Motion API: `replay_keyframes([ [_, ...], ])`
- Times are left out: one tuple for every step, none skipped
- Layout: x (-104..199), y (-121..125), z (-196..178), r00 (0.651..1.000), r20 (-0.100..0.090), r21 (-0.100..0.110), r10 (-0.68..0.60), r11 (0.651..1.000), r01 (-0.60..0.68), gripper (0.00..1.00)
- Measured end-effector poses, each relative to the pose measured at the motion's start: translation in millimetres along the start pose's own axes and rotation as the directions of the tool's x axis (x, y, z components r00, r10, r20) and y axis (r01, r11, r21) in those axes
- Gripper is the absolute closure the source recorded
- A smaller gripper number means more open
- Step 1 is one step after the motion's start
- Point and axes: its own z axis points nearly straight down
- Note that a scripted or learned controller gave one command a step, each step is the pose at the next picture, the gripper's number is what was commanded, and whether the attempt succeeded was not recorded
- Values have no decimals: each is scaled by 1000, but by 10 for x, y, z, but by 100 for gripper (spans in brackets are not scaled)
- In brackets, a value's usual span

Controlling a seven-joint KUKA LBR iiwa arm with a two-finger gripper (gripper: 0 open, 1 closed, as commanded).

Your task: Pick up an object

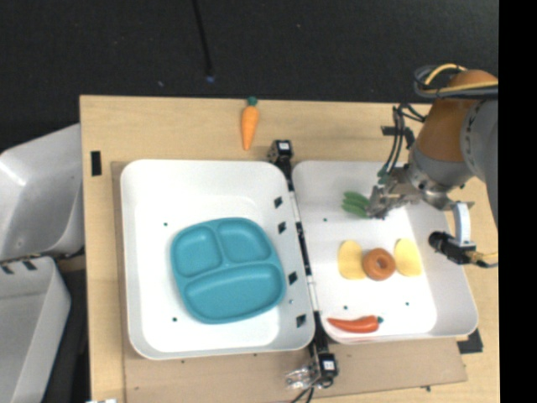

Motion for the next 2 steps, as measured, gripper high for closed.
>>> replay_keyframes([
  [50, 101, -549, 1000, -1, -4, -1, 1000, 1, 100],
  [3, 17, -1090, 1000, -1, -3, 2, 1000, -2, 100],
])
